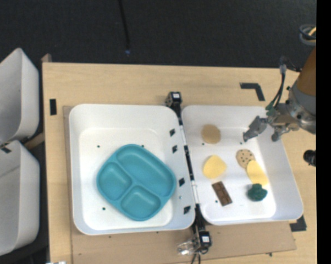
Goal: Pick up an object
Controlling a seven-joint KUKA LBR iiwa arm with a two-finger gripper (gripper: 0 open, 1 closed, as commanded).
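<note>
Hovering over the right bin point(289, 199), the gripper point(260, 130) shows fingers spread and empty. Targets bunch below: speckled cookie point(243, 158) touching the yellow piece point(257, 172), so a descent could clip both or skid off the flat pieces.

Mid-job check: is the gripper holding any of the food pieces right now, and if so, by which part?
Nothing is held. The gripper hovers over the right bin, apart from the tan round piece and the speckled cookie, with nothing between its fingers.

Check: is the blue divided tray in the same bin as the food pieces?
No, the blue divided tray lies alone in the left bin, while the food pieces sit in the right bin.
</note>
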